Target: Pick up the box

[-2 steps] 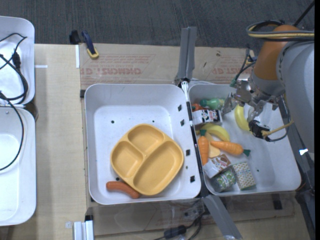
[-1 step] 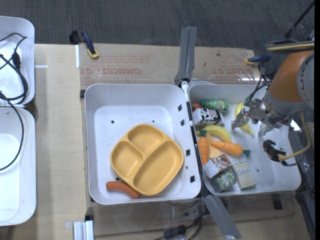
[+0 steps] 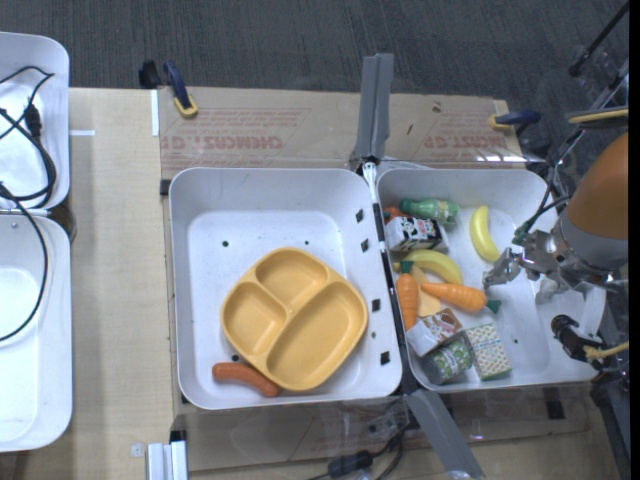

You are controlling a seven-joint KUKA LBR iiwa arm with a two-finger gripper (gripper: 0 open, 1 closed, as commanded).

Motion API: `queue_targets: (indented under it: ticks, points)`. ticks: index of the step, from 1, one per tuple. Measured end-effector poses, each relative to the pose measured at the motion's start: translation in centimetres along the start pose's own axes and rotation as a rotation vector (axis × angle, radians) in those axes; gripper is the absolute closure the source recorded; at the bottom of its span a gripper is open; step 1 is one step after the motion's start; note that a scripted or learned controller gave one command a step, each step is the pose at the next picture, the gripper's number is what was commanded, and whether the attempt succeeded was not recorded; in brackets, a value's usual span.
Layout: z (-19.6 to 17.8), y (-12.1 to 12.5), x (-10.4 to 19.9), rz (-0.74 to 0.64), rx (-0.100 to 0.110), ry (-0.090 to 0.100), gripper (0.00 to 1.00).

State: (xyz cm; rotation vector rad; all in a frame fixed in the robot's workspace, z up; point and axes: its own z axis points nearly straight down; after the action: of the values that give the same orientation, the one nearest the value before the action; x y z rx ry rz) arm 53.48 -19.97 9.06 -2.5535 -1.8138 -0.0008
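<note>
We see the small patterned cardboard box [image 3: 490, 352] lying flat, long axis slightly tilted from vertical; gripper [image 3: 510, 265] fingers apart

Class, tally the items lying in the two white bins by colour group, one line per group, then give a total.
Yellow (divided plate, two bananas): 3
Orange (two carrots, sausage): 3
Green bottle: 1
Printed boxes and packets: 4
Total: 11

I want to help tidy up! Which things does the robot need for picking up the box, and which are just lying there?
For the job: box, gripper.

Just lying about: yellow plate, sausage, bananas, carrots, green bottle, milk carton.
</note>
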Motion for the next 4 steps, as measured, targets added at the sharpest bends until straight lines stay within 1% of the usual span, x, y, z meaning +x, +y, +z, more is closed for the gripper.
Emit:
queue_targets:
  ticks: [1,2,3,4]
  points:
    - [-0.82,0.02,-0.17,0.005,-0.001,-0.003,1.00]
    - [-0.81,0.00,-0.02,0.004,0.001,-0.001,0.00]
    - [-1.65,0.01,-0.11,0.007,0.002,-0.002,1.00]
    - [-1.65,0.01,-0.11,0.007,0.002,-0.002,0.00]
